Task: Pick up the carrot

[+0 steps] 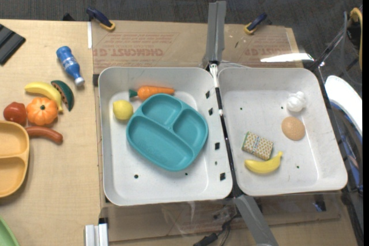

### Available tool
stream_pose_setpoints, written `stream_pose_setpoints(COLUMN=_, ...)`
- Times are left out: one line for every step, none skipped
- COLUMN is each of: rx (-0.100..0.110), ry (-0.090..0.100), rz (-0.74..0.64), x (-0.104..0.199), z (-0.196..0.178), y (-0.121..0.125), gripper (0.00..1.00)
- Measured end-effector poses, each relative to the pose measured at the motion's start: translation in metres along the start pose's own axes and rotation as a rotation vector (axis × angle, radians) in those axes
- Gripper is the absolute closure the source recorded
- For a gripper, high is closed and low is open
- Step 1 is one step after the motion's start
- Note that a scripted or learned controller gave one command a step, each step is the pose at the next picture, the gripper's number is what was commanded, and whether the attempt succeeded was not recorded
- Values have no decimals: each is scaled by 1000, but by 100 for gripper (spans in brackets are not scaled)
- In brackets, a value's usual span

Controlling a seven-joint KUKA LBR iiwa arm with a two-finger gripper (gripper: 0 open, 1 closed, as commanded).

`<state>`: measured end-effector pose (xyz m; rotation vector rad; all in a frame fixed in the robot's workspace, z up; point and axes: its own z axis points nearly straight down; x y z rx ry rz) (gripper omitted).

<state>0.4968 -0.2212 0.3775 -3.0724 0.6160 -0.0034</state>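
Left bin (109, 176), upper part: the lemon (122, 109), then just right of it the carrot (153, 91), hugging the top rim of the teal divided plate (167, 132). It lies flat, long axis left-to-right, leafy end left, tip right. An arm entering from the frame's right must cross the whole right bin (323, 178), I'd judge.

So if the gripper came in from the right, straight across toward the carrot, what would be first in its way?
Probably the white lumpy object in the right bin, then the walls between the bins, before the carrot; travelling high enough, it may clear them.
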Motion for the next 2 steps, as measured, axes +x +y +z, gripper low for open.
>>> stream_pose_setpoints(rx=-2, ry=-5, rz=213, x=-9, z=37, y=4, gripper=100)
stream_pose_setpoints(rx=-4, ry=-8, rz=-6, x=-15, z=203, y=-29, gripper=100)
